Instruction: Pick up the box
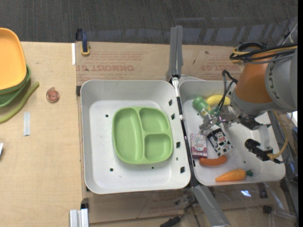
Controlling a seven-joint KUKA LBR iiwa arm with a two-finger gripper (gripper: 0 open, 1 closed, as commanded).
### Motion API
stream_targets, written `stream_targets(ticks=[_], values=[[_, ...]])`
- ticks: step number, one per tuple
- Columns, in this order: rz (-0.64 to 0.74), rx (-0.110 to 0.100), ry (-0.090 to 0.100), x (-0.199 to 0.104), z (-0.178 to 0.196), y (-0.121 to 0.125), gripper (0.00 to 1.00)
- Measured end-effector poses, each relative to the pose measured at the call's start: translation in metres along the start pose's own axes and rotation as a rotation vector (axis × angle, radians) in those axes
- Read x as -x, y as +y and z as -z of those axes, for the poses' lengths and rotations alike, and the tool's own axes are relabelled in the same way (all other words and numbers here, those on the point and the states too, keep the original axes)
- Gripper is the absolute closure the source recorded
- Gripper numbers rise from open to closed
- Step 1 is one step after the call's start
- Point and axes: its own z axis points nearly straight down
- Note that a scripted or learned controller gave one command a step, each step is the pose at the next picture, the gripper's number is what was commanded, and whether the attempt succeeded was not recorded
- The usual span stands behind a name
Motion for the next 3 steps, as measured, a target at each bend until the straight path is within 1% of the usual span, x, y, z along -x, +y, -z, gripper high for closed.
stream_targets(ticks=[1,2,3], values=[[-0.025,0.001,-0.001,0.039,0.0,0.028,0.0],[-0.047,-0.012,0.014,0.07,-0.002,0.069,0.0],[-0.046,-0.01,0.005,0.073,0.004,0.069,1.0]])
